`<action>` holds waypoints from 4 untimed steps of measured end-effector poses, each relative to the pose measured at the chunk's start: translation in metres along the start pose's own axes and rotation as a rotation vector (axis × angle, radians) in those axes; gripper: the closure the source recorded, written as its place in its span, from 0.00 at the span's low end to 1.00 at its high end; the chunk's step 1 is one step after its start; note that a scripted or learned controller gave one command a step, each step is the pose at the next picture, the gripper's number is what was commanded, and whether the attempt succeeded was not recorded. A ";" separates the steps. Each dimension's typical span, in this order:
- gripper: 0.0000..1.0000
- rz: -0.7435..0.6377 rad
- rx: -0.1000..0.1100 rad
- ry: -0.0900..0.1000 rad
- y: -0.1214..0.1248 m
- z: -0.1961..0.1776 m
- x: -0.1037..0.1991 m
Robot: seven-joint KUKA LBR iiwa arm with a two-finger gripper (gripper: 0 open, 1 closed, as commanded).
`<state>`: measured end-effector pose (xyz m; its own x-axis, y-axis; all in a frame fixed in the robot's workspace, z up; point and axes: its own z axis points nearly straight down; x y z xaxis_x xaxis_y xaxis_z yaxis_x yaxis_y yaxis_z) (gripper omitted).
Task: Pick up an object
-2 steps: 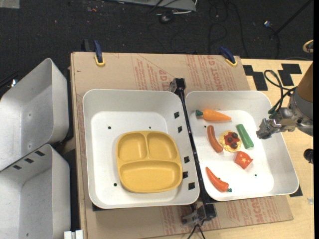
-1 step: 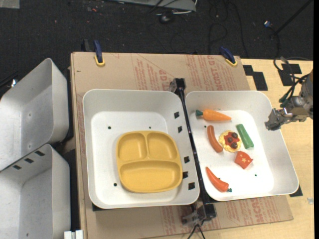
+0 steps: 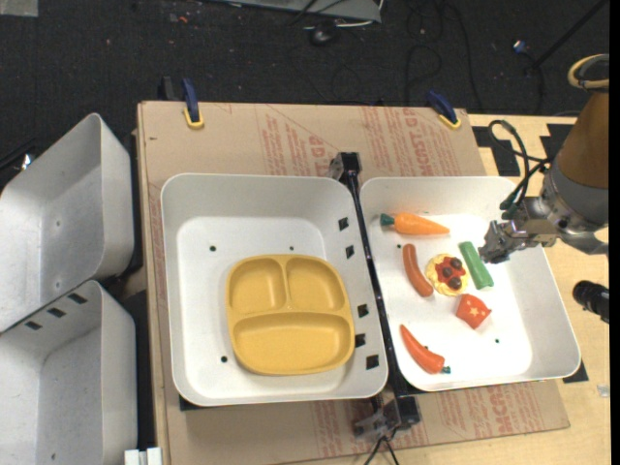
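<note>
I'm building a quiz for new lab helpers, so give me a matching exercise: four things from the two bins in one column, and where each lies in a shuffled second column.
Things:
1. yellow divided tray
2. carrot
3. green stick
4. red chili pepper

Places:
A. right bin, near its front edge
B. left bin, in the middle
C. right bin, just left of the gripper
D. right bin, near its far edge

Pairs: 1-B, 2-D, 3-C, 4-A
</note>
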<state>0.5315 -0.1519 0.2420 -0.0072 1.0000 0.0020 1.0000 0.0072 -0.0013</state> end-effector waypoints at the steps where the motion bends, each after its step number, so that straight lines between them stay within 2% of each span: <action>1: 1.00 0.000 0.000 -0.001 0.004 0.003 0.054; 2: 1.00 -0.001 0.001 0.000 -0.002 0.014 0.110; 4: 1.00 -0.001 -0.002 -0.001 -0.017 -0.002 0.214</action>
